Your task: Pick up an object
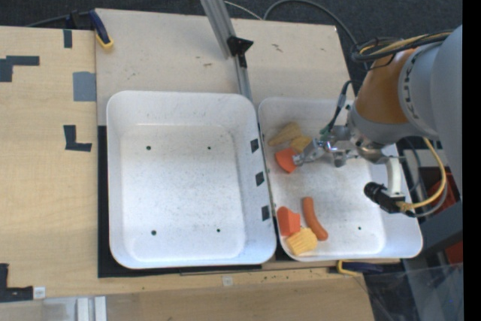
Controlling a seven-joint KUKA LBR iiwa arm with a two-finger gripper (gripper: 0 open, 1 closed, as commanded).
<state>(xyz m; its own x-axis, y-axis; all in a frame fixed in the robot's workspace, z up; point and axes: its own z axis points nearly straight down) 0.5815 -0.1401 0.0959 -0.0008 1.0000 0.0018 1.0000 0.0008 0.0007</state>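
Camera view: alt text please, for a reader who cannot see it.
A grey arm reaches from the right into the right bin, its claw at an orange-red piece beside a tan piece. Nearer the front lie a sausage, another orange piece and a yellow piece.

No readable text, labels, nos. or brand marks anywhere, far as I can see. Bench [45, 184] has grey tape pieces [84, 86], plain, w/ no writing on them.
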